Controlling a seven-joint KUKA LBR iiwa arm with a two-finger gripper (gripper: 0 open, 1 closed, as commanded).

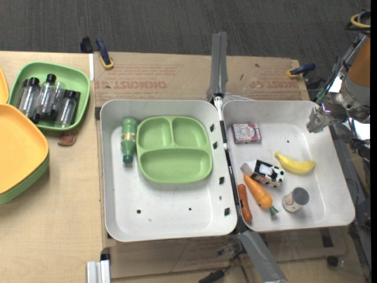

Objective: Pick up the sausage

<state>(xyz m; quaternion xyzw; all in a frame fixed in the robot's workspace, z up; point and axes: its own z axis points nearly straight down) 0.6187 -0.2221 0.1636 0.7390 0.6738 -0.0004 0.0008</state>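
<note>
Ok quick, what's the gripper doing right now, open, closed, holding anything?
Gripper: over the right white bin's far right corner, nothing visibly held; open or closed cannot be told.

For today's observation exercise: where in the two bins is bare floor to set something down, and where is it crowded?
Free: left bin floor below the green plate; right bin strip between pink box and banana. Crowded: around the sausage, carrot and toy cow.

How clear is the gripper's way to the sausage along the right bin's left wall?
Probably reachable from above: the sausage lies uncovered, but it hugs the bin wall with the carrot close beside it, leaving the gripper little room.
</note>
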